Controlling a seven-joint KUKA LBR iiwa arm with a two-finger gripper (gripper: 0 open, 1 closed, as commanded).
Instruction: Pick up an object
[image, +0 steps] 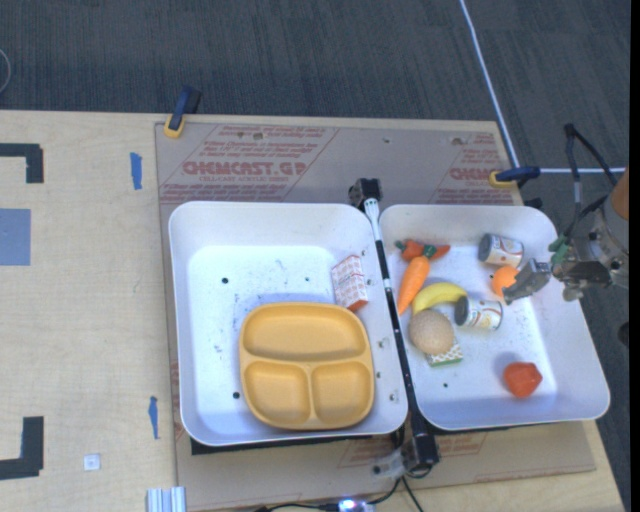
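The right bin (575, 350) holds several toy foods: an orange carrot (412, 281), a yellow banana (440, 296), a burger (434, 335), a red tomato (521, 378), a small orange piece (504, 279), a tin can (500, 247) and a small jar (483, 316) lying on its side. My gripper (550, 288) hangs over the bin's right side, just right of the orange piece and the jar. It is open and I see nothing between its fingers (525, 284).
The left bin (200, 300) holds a yellow divided plate (307, 365) and a red-and-white packet (349, 282) near the middle wall. A black clamp (366, 190) sits at the back between the bins. A white cable (490, 80) runs off behind.
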